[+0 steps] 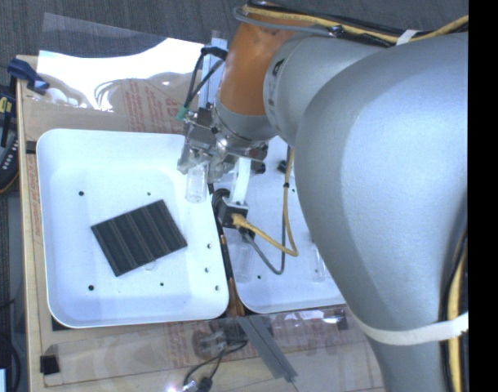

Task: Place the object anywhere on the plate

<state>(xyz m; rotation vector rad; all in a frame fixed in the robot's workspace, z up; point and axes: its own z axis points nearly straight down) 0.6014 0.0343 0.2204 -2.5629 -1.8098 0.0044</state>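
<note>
Over left bin (53,219): gripper (202,188); ribbed plate (139,237) unlabelled.

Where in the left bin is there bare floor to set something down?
Left bin: bare floor lies between the dark ribbed plate and the far and left walls, plus a strip along the near wall. It is crowded at the right wall, where the gripper hangs.

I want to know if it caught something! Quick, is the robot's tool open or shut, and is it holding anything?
Tool: open, holding nothing, near the right edge of the left bin.
</note>
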